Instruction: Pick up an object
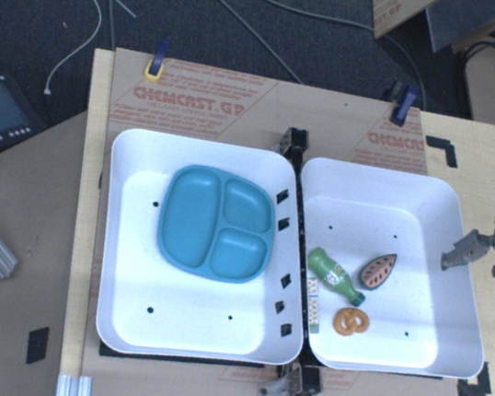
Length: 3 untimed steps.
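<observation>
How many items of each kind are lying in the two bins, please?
Plate: 1
Bottle: 1
Pretzel: 1
Brown oval item: 1
Total: 4

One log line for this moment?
gripper: open, over right bin edge | holding: nothing | right bin: green bottle, pretzel | status: not picked
</observation>
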{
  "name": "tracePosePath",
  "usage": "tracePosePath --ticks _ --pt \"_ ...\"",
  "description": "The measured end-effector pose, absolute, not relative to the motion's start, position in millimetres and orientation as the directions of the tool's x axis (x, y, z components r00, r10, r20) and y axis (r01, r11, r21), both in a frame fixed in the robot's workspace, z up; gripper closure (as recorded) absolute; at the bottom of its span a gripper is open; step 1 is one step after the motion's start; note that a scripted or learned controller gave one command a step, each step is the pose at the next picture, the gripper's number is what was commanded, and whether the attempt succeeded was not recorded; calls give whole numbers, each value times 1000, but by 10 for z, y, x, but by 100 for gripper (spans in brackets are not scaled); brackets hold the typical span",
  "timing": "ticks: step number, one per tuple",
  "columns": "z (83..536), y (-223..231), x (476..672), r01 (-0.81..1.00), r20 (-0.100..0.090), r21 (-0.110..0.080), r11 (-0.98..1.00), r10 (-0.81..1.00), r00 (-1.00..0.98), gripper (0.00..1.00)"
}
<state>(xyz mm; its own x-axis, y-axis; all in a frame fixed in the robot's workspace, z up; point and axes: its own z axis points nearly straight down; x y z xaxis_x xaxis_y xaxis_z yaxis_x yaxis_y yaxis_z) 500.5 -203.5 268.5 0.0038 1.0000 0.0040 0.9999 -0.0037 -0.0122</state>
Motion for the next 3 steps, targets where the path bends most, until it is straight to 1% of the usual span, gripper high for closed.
tracePosePath --ticks 1,2,3 --pt "2744 -2029 5028 1000 1 0 0 1000 0 0" --pt "2115 -2022 5047 1000 3 -6 0 1000 0 0" --pt "1675 -1983 5089 1000 3 -5 0 1000 0 0"
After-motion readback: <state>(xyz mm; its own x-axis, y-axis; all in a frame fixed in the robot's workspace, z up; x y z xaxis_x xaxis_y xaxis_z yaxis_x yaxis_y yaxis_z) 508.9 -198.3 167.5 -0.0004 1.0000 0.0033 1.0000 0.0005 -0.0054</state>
